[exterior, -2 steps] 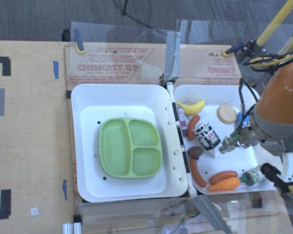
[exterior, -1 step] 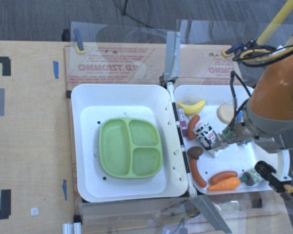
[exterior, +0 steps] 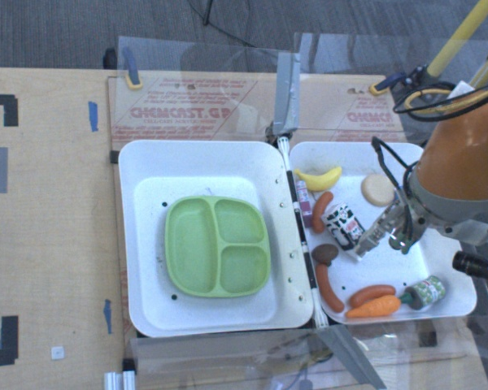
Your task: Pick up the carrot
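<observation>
The carrot [exterior: 372, 308], orange with a green tip at its right end, lies along the front wall of the right bin [exterior: 459, 305]. A red sausage [exterior: 372, 294] lies just behind it and touches it. My gripper [exterior: 388, 240] hangs over the middle of that bin, behind the carrot and well apart from it. Its two grey fingers [exterior: 372, 239] stand open, with only white bin floor showing between them.
The right bin also holds a banana [exterior: 320, 177], a beige round piece [exterior: 378, 189], a black-and-white can [exterior: 343, 224], two more sausages [exterior: 328, 287], a brown lump [exterior: 325, 253] and a greenish can [exterior: 427, 291] next to the carrot's tip. A green divided plate [exterior: 218, 246] lies in the left bin.
</observation>
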Robot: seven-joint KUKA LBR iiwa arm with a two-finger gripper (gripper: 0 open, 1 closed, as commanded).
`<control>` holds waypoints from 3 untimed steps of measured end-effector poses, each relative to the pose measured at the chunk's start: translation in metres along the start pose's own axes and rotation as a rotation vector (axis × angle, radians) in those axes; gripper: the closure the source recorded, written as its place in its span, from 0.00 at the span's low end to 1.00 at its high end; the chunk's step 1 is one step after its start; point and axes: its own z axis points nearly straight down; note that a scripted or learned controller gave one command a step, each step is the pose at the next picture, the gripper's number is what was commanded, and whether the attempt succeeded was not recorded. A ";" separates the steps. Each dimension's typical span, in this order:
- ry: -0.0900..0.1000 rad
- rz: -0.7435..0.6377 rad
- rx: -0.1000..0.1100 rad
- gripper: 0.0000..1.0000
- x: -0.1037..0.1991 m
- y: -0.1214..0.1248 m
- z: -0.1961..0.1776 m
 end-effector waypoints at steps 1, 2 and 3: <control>-0.001 0.113 -0.001 1.00 -0.013 0.003 0.017; 0.002 0.446 0.002 1.00 0.004 -0.025 0.020; -0.001 0.473 0.000 1.00 0.000 -0.017 0.026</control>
